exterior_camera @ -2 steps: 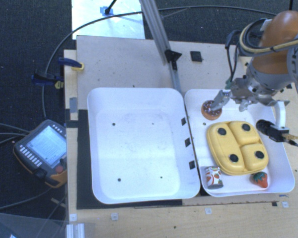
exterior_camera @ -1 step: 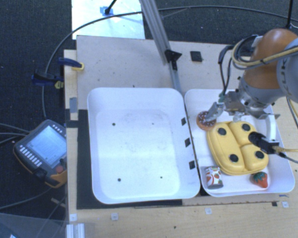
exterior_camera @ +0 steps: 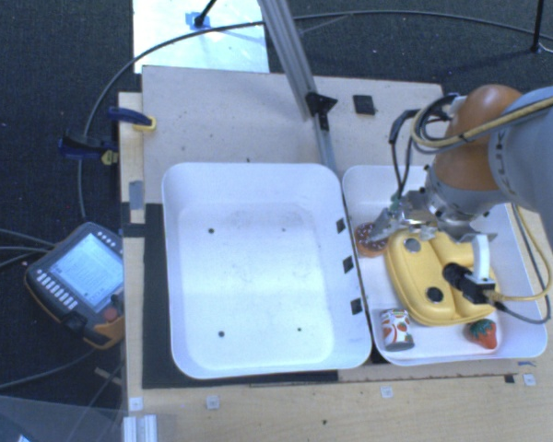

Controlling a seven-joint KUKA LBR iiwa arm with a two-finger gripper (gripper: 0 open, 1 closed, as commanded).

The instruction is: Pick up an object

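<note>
My gripper (exterior_camera: 387, 230) is low in the right bin (exterior_camera: 525, 343), near its left wall. Just left of it lies a brown ring-shaped donut (exterior_camera: 368, 240) with pale speckles, touching or nearly touching the gripper's tip. A big yellow plastic object (exterior_camera: 426, 286) sits right below the gripper, partly covered by the wrist. Near the bin's front edge stand a small white can with a red-orange picture (exterior_camera: 396, 329) and a red strawberry (exterior_camera: 484, 333).
The left bin (exterior_camera: 189, 339) lies beside the right one, with a shared rim bearing black clips (exterior_camera: 347, 263). A slanted metal pole (exterior_camera: 290, 49) rises behind the bins. A teach pendant (exterior_camera: 78, 279) lies off the bench at the left.
</note>
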